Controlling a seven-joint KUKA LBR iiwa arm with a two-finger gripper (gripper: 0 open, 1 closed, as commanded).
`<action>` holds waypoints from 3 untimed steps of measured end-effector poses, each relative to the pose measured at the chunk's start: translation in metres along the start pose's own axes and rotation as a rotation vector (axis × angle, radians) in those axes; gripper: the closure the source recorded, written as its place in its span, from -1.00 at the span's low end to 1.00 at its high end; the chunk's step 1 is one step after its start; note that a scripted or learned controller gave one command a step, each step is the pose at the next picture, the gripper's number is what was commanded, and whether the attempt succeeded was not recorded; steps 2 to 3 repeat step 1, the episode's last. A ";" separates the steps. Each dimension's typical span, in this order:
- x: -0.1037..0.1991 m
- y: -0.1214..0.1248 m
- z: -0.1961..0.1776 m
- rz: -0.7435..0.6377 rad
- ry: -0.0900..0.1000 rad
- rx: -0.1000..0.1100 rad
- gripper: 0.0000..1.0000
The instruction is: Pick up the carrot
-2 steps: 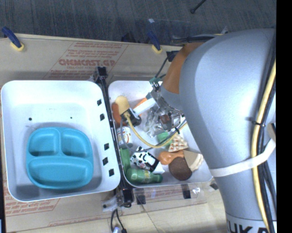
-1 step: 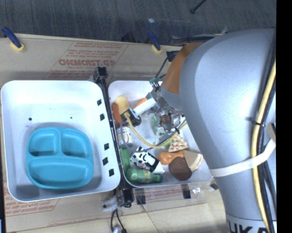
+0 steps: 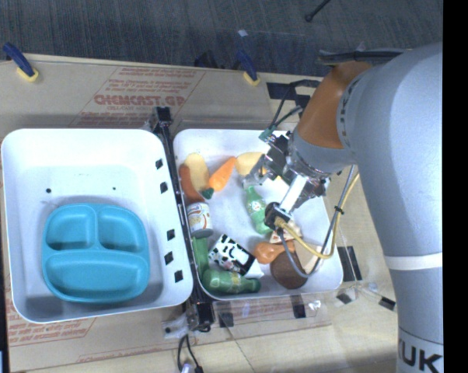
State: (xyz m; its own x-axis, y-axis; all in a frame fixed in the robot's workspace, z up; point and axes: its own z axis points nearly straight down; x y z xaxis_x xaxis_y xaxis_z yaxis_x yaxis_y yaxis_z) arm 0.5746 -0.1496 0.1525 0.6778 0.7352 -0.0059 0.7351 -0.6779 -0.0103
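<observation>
carrot [image 3: 223,172] in right bin [image 3: 222,141], pincer [image 3: 263,168] near it, blue divided tray [image 3: 96,251] in left bin [image 3: 78,160]

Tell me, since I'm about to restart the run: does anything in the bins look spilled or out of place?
Nothing stands out. The carrot lies slanted among jumbled toy food in the right bin; the blue tray sits flat in the left bin.

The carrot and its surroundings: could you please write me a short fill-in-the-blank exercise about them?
1. The carrot lies in the bin on the view's ____ side.
2. The other bin holds a ____ divided tray.
3. Nearer the camera than the carrot lies a cow-patterned toy, black and ____.

Missing words: right; blue; white.
</observation>
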 end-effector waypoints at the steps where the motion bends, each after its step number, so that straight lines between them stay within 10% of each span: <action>1: 0.049 0.014 0.057 -0.077 -0.007 -0.012 -1.00; 3: 0.049 0.014 0.057 -0.077 -0.007 -0.012 -1.00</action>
